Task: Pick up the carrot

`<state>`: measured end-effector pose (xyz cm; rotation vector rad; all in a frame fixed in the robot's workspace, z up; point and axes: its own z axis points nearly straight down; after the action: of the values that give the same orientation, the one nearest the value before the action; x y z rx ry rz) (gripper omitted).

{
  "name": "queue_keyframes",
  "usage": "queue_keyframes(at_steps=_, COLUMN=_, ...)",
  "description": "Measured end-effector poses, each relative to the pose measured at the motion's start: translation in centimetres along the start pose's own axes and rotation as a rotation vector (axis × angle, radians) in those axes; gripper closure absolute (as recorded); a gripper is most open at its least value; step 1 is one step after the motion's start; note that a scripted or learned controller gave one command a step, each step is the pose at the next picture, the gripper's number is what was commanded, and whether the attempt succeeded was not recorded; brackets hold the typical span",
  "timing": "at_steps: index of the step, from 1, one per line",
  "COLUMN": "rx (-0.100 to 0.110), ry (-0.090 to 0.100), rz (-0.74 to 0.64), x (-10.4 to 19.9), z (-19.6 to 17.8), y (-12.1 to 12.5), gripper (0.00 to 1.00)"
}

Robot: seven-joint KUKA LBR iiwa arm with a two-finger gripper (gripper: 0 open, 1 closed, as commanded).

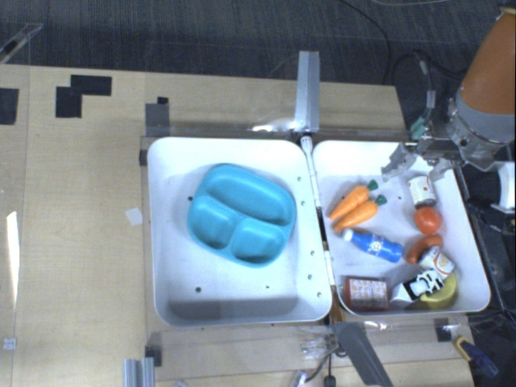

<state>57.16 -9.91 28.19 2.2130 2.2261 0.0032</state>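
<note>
Even overhead light, soft focus, glare on white bins (161,240), faint shadows, dim floor

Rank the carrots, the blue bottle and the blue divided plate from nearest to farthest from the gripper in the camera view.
Measured from the gripper, at the right bin's far side:
1. Carrots, a pair lying side by side in the right bin, near the divider.
2. Blue bottle, mid right bin, just past the carrots toward the camera.
3. Blue divided plate, in the left bin, clearly farthest.
</note>
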Motion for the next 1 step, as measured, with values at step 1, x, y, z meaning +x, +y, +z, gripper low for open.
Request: queue_keyframes(at_steps=1, rx=-0.011, ry=0.001, rz=-0.096, x=0.58, z=18.06, y=-0.94, gripper=0.00)
